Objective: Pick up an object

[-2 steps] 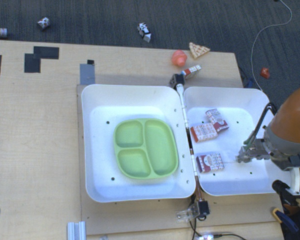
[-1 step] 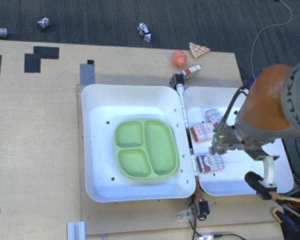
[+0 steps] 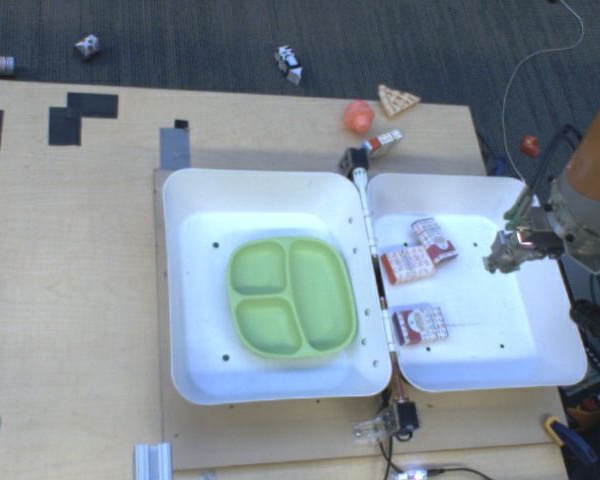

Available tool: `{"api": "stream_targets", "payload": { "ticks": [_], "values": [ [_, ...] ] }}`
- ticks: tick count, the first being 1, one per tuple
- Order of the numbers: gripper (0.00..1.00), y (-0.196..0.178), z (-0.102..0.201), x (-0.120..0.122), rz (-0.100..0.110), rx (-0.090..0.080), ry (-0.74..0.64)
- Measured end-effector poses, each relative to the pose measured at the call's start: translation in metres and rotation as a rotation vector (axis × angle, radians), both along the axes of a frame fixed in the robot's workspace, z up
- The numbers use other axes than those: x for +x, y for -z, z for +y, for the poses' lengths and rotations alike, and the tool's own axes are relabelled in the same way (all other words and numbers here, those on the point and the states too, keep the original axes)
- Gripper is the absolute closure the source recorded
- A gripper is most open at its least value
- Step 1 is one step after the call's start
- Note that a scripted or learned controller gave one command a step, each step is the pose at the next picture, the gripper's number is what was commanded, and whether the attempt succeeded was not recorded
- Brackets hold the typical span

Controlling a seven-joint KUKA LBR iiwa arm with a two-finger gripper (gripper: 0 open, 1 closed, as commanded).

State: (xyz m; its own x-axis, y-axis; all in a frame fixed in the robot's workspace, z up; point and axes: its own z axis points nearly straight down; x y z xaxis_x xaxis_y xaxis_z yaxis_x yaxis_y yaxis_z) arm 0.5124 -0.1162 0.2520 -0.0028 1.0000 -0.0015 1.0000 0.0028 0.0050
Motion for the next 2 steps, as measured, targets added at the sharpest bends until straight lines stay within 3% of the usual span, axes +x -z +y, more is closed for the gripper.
{"api": "stream_targets", "payload": {
  "ticks": [1, 2],
  "values": [
    [1.00, -0.007, 0.050, -0.025, 0.002, 0.002, -0.002],
    [1.00, -0.042, -0.011, 0.079, 0.001, 0.001, -0.001]
  ]
}}
